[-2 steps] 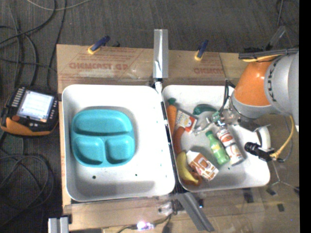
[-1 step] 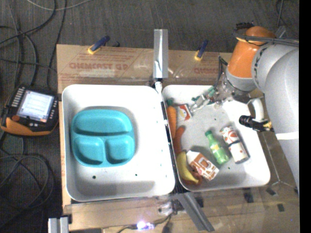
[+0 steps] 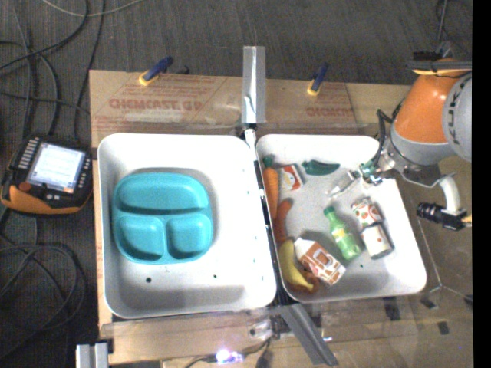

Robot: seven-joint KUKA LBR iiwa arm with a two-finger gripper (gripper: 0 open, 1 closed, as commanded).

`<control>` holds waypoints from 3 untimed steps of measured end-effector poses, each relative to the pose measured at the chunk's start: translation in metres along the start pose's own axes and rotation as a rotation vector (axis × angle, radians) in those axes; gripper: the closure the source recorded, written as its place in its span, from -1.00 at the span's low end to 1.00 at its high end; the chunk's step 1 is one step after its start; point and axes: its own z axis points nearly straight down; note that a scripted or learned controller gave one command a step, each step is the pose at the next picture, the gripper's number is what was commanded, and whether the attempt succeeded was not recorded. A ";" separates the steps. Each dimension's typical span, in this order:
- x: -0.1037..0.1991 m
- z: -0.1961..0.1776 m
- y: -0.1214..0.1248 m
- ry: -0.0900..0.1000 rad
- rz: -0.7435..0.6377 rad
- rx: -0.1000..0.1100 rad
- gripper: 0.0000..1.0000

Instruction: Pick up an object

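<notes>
Nearest the camera a banana (image 3: 295, 267) and carton (image 3: 322, 264) lie in the right bin (image 3: 399, 278), a green bottle (image 3: 342, 235) mid-bin, while farther back the gripper (image 3: 368, 172) hovers, seemingly empty, its opening too small to tell, so the approach step calls for descending onto one object.

— What surrounds the bench?

— Dark grey carpet (image 3: 230, 14), crossed by loose black cables (image 3: 46, 60) at upper left and lower left.

— And on the bench itself?

— A brown cardboard sheet (image 3: 176, 102) with faded red lettering, pinned at its far edge by two blue-and-yellow clamps (image 3: 156, 70). An upright metal post (image 3: 254, 83) stands between them.

— Anything to the side?

— An orange-edged handheld control pendant (image 3: 50, 175), its screen lit, resting on the floor at left.
</notes>
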 end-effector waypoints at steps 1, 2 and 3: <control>0.003 0.035 -0.065 -0.001 -0.074 -0.016 -1.00; 0.002 0.025 -0.064 -0.006 -0.072 -0.019 1.00; 0.002 0.025 -0.064 -0.006 -0.072 -0.019 -1.00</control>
